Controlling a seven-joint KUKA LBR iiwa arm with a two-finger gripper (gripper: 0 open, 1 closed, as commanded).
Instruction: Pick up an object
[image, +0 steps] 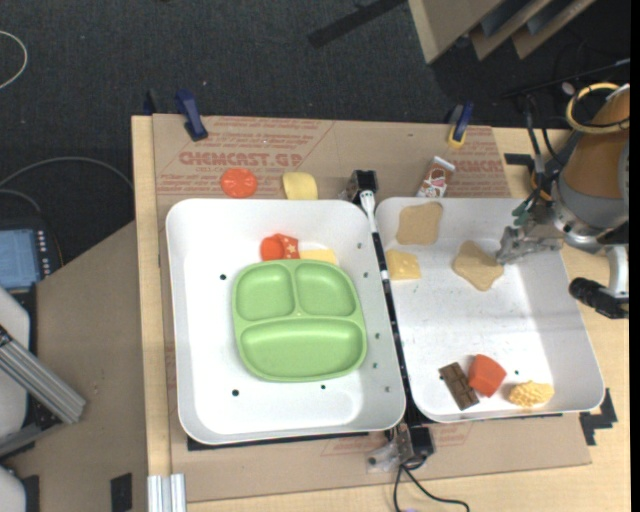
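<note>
The right bin (560, 330) holds several small play-food pieces. A tan slice (419, 223) lies at its back left, with a pale yellow wedge (403, 265) just in front of it. A second tan piece (477, 269) lies mid-bin. At the front sit a brown bar (458, 386), a red-orange piece (487, 374) and a yellow ridged piece (530, 394). My gripper (513, 245) hangs low over the bin's back right, just right of the second tan piece and close to its upper edge. I see nothing held.
The left bin (195, 300) carries a green divided plate (297, 322), with a red piece (279, 247) and a yellow piece (318, 255) behind it. On the cardboard behind the bins lie an orange disc (238, 182), a yellow block (299, 186) and a small carton (435, 179).
</note>
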